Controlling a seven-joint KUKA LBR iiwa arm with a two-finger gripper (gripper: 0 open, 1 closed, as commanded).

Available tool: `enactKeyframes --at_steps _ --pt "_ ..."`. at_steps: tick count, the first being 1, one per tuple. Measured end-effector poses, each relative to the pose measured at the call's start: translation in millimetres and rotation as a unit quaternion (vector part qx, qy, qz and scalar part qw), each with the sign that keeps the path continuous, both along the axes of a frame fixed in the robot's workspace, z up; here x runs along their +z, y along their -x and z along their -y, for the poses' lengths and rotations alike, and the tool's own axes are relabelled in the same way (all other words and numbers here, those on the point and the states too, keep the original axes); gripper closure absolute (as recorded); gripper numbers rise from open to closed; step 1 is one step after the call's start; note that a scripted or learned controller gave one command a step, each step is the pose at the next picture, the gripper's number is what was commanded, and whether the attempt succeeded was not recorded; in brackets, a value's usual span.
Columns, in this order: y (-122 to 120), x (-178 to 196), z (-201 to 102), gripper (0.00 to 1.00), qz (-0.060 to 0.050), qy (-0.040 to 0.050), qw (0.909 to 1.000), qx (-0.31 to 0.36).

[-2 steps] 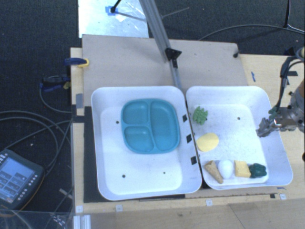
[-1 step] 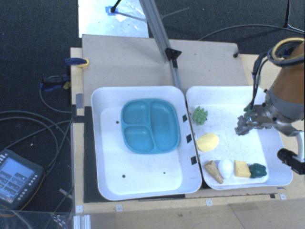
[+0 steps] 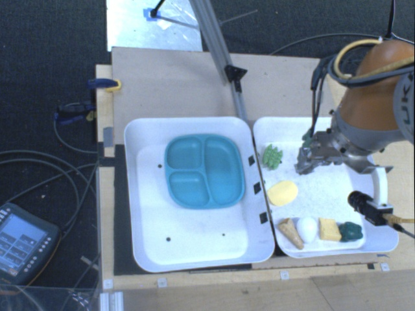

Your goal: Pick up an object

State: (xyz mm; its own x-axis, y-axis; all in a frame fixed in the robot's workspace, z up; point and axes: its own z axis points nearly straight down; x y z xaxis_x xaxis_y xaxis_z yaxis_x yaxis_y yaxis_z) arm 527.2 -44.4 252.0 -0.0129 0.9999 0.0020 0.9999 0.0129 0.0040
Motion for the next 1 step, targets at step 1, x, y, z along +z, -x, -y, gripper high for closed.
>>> enactKeyframes --at_steps 1 --pt "-4.0 -13.4 -54.6 1.00 -0.002 -0.0003 1.0000 -0.001"
